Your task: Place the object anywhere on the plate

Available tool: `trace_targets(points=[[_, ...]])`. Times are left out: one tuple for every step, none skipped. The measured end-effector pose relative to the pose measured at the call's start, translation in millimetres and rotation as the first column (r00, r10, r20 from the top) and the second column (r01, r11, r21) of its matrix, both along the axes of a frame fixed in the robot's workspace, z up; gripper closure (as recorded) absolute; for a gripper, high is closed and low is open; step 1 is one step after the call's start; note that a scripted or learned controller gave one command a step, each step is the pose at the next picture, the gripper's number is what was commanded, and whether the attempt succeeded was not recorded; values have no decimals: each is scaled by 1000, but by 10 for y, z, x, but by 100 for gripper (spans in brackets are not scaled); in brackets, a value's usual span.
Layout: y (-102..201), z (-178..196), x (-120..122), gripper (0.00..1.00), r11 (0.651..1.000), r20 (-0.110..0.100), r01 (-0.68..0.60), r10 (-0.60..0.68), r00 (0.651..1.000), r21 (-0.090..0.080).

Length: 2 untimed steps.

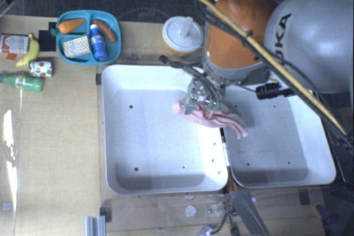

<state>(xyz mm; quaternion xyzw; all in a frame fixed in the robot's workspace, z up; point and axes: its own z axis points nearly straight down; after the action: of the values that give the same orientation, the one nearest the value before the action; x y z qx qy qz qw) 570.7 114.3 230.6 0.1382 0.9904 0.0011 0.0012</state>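
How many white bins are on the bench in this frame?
2. The left bin sits mid-bench; the right bin adjoins it, partly under the arm. A pink cloth drapes across their shared edge.

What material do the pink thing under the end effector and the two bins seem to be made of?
The pink thing looks like soft cloth: it lies limp and wrinkled across the seam between the bins, with a dull surface. The left bin and the right bin look like hard white plastic, smooth and slightly glossy, with rounded moulded corners; painted metal cannot be ruled out.
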Motion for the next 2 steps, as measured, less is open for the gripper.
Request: trace_targets(points=[[437,26,-373,100,962,1,-272,272,962,0],[876,-43,-629,100,962,0,-274,274,962,0]])
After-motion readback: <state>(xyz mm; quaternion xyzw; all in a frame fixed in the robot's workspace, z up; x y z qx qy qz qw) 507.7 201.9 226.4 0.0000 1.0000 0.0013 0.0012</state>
